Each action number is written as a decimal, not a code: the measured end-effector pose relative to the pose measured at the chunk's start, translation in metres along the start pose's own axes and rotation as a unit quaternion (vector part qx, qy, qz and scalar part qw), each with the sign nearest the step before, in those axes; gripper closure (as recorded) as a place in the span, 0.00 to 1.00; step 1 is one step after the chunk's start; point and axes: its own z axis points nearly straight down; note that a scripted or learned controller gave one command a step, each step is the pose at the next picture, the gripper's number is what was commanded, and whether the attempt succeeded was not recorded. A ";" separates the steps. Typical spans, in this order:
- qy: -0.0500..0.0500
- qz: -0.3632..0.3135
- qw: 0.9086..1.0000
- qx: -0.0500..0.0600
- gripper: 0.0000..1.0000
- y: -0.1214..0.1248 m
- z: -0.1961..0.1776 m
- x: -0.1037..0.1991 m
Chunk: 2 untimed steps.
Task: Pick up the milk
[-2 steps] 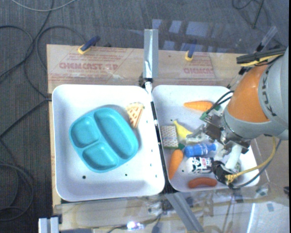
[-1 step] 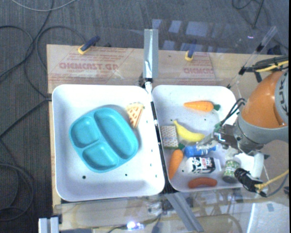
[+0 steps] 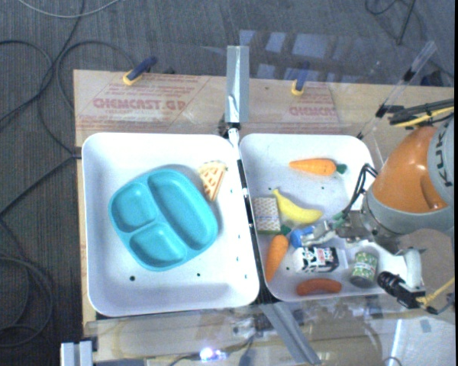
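Milk carton [image 3: 318, 258] lies on its side near the front edge of the right bin [image 3: 351, 145], hemmed in: carrot [image 3: 275, 255] on one side, sausage [image 3: 318, 287] toward the front edge, small can [image 3: 363, 268] on the other, banana [image 3: 295, 209] behind. Gripper [image 3: 337, 231] sits just above the carton; whether the jaws are open or hold anything, I cannot tell. Risk: crowding. Fingers may snag a neighbour, or the carton may skid away.
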 end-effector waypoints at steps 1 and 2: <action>-0.003 -0.308 0.951 -0.001 0.00 0.000 0.019 0.047; 0.002 -0.159 0.987 0.006 0.00 0.060 -0.029 0.047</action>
